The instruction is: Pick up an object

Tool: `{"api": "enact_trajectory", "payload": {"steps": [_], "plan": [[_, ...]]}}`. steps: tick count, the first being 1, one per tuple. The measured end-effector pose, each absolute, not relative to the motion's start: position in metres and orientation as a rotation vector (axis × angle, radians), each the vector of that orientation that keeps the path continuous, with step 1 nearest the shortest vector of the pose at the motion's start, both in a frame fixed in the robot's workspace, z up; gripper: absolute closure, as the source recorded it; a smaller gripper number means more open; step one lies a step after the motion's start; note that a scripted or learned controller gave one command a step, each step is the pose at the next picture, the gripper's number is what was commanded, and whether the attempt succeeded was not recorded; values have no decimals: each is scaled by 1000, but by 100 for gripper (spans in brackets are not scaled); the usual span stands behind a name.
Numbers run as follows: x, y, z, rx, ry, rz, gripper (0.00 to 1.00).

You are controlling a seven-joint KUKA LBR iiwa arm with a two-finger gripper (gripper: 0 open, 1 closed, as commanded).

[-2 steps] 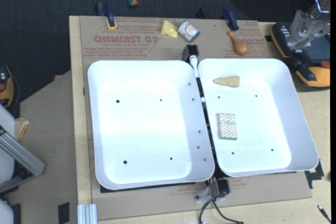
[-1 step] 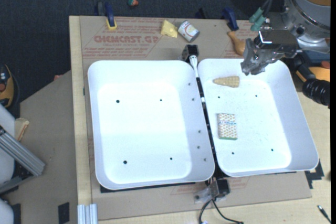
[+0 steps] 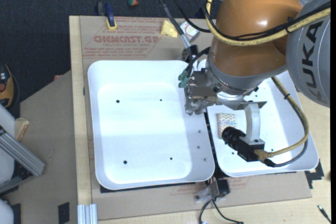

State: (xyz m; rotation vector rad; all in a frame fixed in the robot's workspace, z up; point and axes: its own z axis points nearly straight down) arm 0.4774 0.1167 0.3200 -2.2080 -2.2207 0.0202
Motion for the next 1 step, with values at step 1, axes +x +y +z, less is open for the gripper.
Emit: {"api": "enact_trajectory", "payload": {"steps": [1], "plan": [[480, 3, 345, -2239, -2212, -2, 100]]}}
